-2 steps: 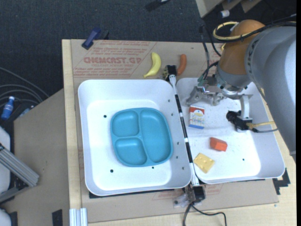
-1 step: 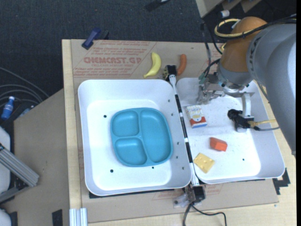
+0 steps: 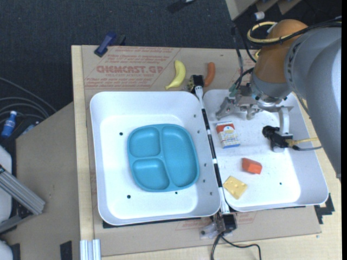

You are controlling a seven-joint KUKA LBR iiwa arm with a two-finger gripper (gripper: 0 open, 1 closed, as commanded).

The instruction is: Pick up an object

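In the right bin (image 3: 303, 191) lie a small white box with red and blue print (image 3: 228, 135), an orange block (image 3: 251, 166) and a yellow cheese wedge (image 3: 235, 187). My gripper (image 3: 237, 111) hangs over the bin's far left corner, just behind the box. Its fingers stand open with nothing between them. The grey arm with its orange band comes in from the upper right.
The left bin (image 3: 108, 112) holds a blue divided plate (image 3: 161, 156). Behind the bins on the bench lie a yellow banana (image 3: 177, 75), an orange carrot-like piece (image 3: 209, 73) and a blue object (image 3: 105, 45). A ridge separates the two bins.
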